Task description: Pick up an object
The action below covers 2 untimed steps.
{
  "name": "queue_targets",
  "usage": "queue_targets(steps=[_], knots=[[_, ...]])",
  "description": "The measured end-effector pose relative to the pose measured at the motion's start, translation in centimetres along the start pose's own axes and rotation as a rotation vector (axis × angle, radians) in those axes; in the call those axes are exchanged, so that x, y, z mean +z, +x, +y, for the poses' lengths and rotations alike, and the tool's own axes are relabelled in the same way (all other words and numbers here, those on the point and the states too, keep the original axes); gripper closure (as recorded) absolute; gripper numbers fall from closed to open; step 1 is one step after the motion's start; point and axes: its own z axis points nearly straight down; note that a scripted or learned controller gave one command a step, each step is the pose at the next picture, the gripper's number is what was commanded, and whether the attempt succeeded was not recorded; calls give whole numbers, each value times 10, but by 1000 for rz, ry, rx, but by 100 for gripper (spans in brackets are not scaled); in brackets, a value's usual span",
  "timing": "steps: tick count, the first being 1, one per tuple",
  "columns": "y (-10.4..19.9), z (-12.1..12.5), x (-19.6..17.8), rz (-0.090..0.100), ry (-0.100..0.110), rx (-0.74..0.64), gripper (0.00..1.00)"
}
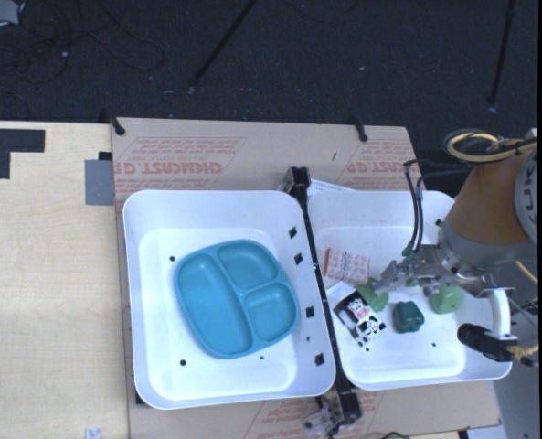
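In the right bin (435, 366), nearest, lies a black-and-white toy (362, 316), and just right of it a dark green lump (408, 316). A little farther lie a pale green piece (447, 298) to the right and a green piece (376, 295) to the left. The gripper (400, 273) is low over the bin between these two, just beyond them; I cannot tell if it is spread or pressed together, nor if it pinches anything. Left of it lies an orange-and-white packet (346, 265). The left bin (152, 318) holds a blue divided plate (236, 295). The arm (490, 210) comes in from the right
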Motion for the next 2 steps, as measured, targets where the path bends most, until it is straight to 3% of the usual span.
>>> queue_targets(steps=[1,2], knots=[[1,1,48,2,-5,0,0],[0,2,35,3,-7,4,100]])
